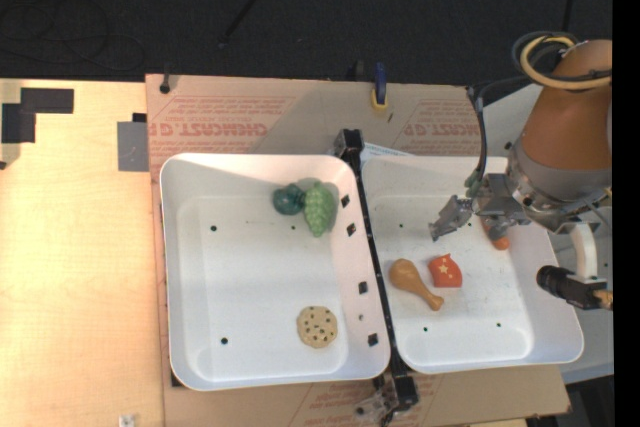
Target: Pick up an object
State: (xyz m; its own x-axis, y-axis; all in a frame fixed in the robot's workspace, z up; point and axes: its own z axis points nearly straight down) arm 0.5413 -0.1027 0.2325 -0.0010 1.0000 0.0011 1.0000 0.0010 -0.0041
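The gripper [452, 217] hovers over the right bin [560, 340], its fingers too unclear to call, while the drumstick [413, 282] and red block [446, 271] lie just below it.

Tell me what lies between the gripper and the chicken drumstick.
Bare white floor of the right bin separates the gripper from the chicken drumstick, seen in the camera view.

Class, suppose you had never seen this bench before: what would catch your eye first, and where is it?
The big orange-banded arm at the right, its pincer hanging over the right bin. Below the pincer in that bin lie a red block with a yellow star and a tan drumstick. In the left bin, green grapes sit near the far wall and a cookie near the front.
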